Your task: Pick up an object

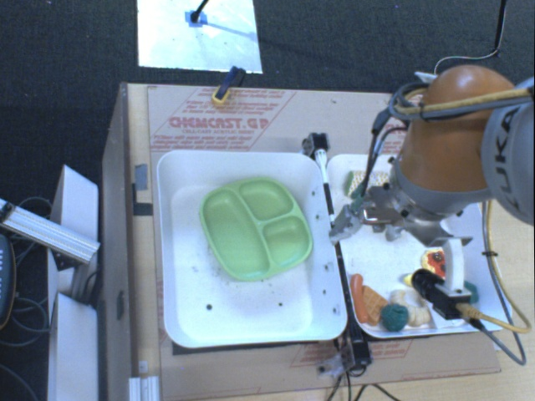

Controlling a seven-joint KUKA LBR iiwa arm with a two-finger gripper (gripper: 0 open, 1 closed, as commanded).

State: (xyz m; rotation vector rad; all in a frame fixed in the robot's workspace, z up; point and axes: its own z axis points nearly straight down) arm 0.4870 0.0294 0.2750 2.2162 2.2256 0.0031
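The arm's gripper (344, 221) hangs over the left edge of the right bin (376, 328), just beside the divide between the two bins, though whether it is spread or pressed together I cannot tell. The objects to pick (an orange carrot-like piece (361, 295) and a teal ball (394, 316) among them) cluster at the bin's six o'clock edge, while a green divided plate (255, 228) lies in the left bin (188, 307) at the gripper's nine o'clock.
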